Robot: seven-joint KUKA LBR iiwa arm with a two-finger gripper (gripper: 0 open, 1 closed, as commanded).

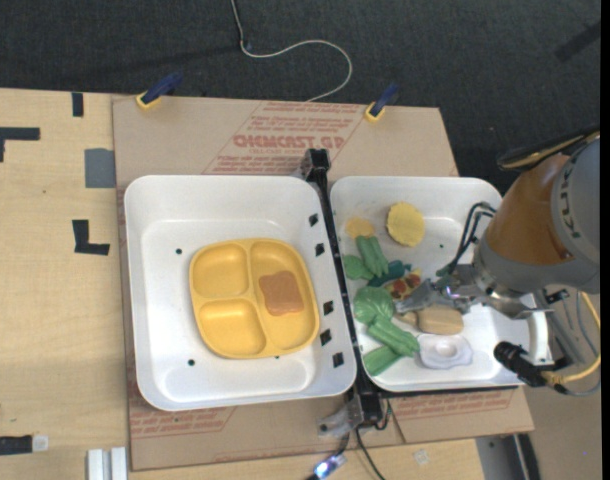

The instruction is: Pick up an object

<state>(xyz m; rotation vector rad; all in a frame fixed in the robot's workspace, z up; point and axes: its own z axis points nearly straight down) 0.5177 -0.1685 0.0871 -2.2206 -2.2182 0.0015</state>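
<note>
Down low in the right bin, the claw, tips buried among the toy food near the bin's middle; from this slant, no telling how far apart the tips stand or whether anything sits between them. Placed there, by the look of it, because the pile is thickest at that spot and any grab has a fair chance.

Just under and beside the tips, a tan bread-like piece, the likeliest thing to be picked, lying flat on the bin floor. Touching or nearly touching it below, a white fried egg. To the left, a heap of green vegetables against the dividing wall, crowding the approach from that side. Further up, well apart, a yellow round piece.

Across the divider, the left bin with a yellow divided plate, a brown slice resting in its right compartment. Both bins on cardboard over the bench.
</note>
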